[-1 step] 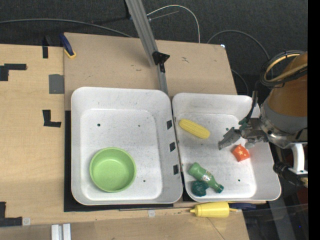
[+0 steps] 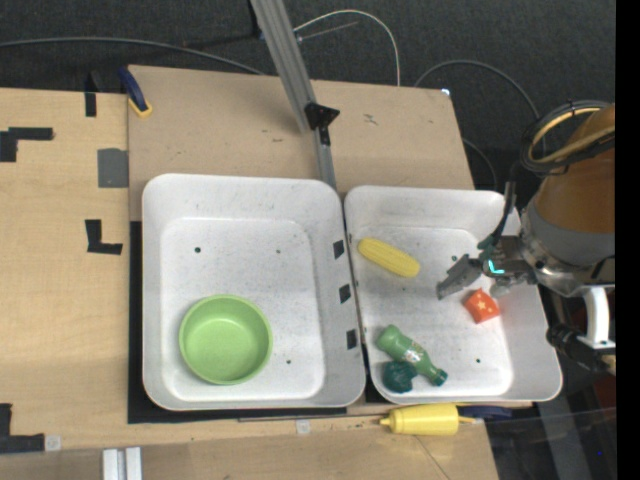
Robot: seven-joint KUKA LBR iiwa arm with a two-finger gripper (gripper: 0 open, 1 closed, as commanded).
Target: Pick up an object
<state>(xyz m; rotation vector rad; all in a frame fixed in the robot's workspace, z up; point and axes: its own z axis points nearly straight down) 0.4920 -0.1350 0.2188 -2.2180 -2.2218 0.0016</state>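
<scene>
My gripper (image 2: 478,280) hangs over the right side of the right bin (image 2: 520,378), jaws open with nothing between them. One dark finger (image 2: 451,280) points left toward the bin's middle. A small orange-red block (image 2: 482,307) lies on the bin floor just below the gripper, close to it but not held. A yellow corn-shaped piece (image 2: 388,257) lies to the left of the gripper. A green bottle (image 2: 412,351) and a dark teal lump (image 2: 398,376) sit near the bin's front edge.
A light green bowl (image 2: 225,339) sits in the front left of the left bin (image 2: 160,218). A yellow object (image 2: 425,420) lies on the bench just outside the right bin's front rim. A grey pole (image 2: 285,48) slants down to the bins' shared back edge.
</scene>
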